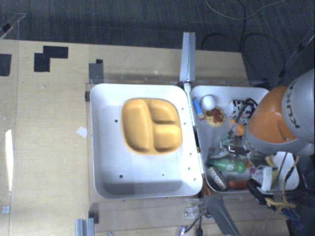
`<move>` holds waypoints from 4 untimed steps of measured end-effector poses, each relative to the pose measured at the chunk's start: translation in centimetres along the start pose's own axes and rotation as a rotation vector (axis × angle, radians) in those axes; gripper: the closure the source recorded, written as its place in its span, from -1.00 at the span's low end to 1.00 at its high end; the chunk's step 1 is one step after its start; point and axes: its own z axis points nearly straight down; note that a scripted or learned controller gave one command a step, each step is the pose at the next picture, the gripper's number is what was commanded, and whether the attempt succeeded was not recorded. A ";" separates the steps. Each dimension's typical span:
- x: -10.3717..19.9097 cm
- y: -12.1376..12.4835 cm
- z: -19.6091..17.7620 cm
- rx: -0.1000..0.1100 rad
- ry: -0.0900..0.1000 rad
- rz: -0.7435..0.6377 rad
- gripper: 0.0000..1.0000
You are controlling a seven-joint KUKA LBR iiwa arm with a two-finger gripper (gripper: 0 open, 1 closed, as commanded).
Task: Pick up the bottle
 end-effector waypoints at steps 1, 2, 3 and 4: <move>0.2 0.3 -1.2 -0.006 0.002 -0.002 1.00; 0.2 0.3 -1.2 -0.006 0.002 -0.002 -1.00; -1.3 0.0 0.1 0.008 0.004 0.230 -1.00; -2.1 0.2 0.1 0.006 0.004 0.393 -1.00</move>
